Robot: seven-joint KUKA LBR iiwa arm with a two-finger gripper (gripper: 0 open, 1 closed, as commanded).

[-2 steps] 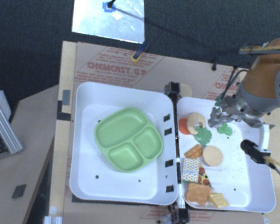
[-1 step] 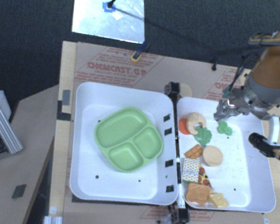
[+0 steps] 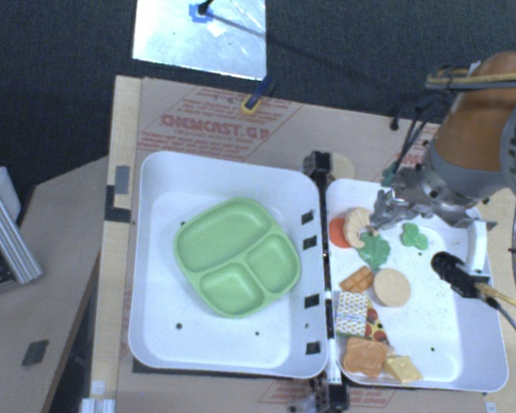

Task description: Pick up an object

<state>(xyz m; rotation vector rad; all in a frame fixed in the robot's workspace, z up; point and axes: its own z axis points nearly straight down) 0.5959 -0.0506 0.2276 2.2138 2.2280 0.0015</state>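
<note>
My gripper [image 3: 383, 213] hangs low over the far left part of the right bin [image 3: 464, 349]. Just under and beside it lie a beige curved piece [image 3: 358, 225], a red round slice [image 3: 337, 230] and a green leafy piece [image 3: 375, 252]. A smaller green piece [image 3: 412, 234] lies to the gripper's right. I see nothing lifted off the bin floor. The arm's wrist hides the bin's far edge.
Nearer in the right bin lie an orange cracker [image 3: 357, 279], a tan round cookie [image 3: 391, 287], a white patterned block [image 3: 351, 311], a brown toast [image 3: 364, 356] and a yellow cheese wedge [image 3: 403, 367]. The left bin [image 3: 157, 236] holds a green divided plate [image 3: 236, 257].
</note>
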